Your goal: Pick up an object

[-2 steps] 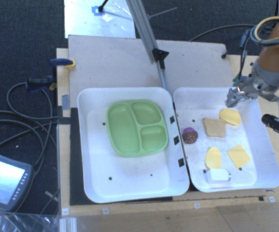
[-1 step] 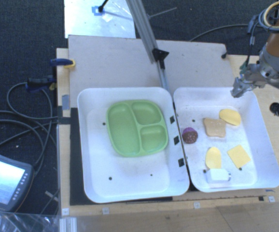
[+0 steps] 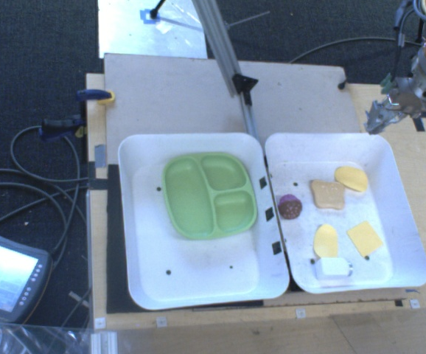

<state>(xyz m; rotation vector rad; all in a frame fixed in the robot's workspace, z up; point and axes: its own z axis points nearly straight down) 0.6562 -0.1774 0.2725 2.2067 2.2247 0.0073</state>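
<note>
Up beyond the right bin's [image 3: 401, 198] far right corner, the end effector [image 3: 381, 114] hangs over the surface [image 3: 294, 94], holding nothing; whether its tips are apart, I cannot tell. Inside that bin lie toast [image 3: 327, 194], a purple round [image 3: 290, 207], three yellow pieces and a white block [image 3: 334, 266].

just below the gripper [image 3: 381, 115], whose body looks like dull grey metal, the right bin [image 3: 404, 198] is smooth white plastic with a faint sheen; the left bin [image 3: 143, 220] further off looks the same. the green tray [image 3: 208, 195] is smooth matt plastic. the yellow pieces [image 3: 364, 238] look matt, the bench top [image 3: 176, 94] like pale unfinished board
</note>
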